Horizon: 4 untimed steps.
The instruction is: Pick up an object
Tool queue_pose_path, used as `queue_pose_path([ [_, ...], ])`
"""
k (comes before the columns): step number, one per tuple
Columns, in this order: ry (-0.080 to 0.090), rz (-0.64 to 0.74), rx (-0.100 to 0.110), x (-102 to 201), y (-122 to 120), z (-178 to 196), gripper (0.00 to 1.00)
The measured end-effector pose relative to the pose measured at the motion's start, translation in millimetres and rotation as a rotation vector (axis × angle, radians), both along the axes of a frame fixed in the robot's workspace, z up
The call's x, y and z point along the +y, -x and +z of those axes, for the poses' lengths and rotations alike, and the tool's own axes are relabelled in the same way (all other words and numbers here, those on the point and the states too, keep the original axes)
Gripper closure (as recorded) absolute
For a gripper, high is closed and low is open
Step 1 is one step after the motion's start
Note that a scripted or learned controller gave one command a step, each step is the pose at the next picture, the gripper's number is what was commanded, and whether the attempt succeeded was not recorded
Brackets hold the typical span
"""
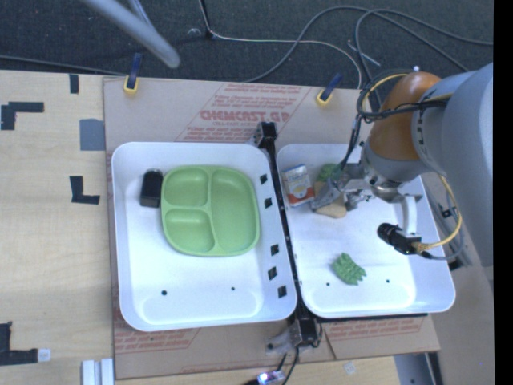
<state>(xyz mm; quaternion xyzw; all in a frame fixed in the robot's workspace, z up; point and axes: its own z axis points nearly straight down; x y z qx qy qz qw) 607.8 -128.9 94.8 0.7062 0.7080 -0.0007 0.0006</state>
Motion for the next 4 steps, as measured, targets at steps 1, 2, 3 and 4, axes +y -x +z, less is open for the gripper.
queue_pose_path([
  [1,-0.002,-0.001,-0.002,5.9,-8.0,57.0,1.00],
  [2,-0.002,-0.001,-0.002,10.2,-14.8,101.8,1.00],
  [3,-0.002,-0.001,-0.001,20.0,-14.0,149.2,1.00],
  [4,-0.001,-0.002,0.002,68.0,1.1,136.2,1.00],
])
